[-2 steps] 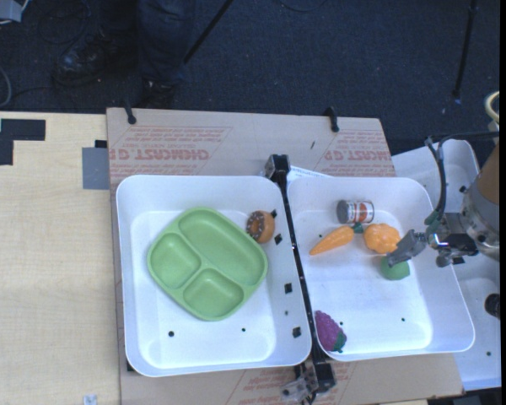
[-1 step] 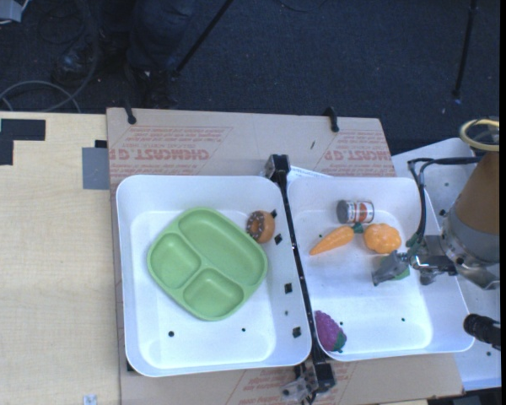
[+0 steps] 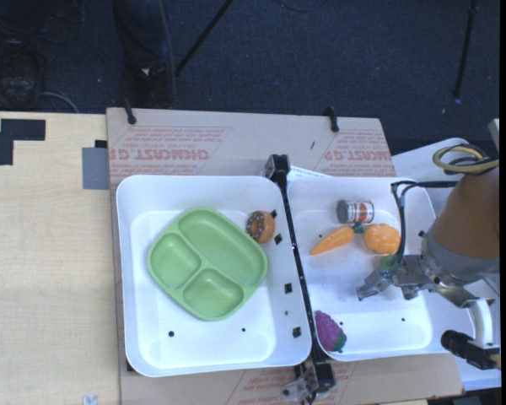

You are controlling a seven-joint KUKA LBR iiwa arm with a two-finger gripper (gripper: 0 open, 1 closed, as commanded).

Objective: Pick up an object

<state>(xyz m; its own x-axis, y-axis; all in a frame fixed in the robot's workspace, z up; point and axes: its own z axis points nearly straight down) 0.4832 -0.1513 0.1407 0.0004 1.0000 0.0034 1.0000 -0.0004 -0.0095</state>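
The gripper (image 3: 379, 283), finger state indeterminate, sits in the right bin (image 3: 363, 337) just below the orange fruit (image 3: 381, 238), its nearest candidate.

The left bin (image 3: 135, 310) holds a divided plate (image 3: 207, 262) with a doughnut (image 3: 260, 224) just off its far right corner, while the right bin (image 3: 363, 337) holds a can (image 3: 355, 212) at the back, a carrot (image 3: 332, 240) and an orange (image 3: 381, 238) side by side before it, and grapes (image 3: 330, 330) in the near left corner.
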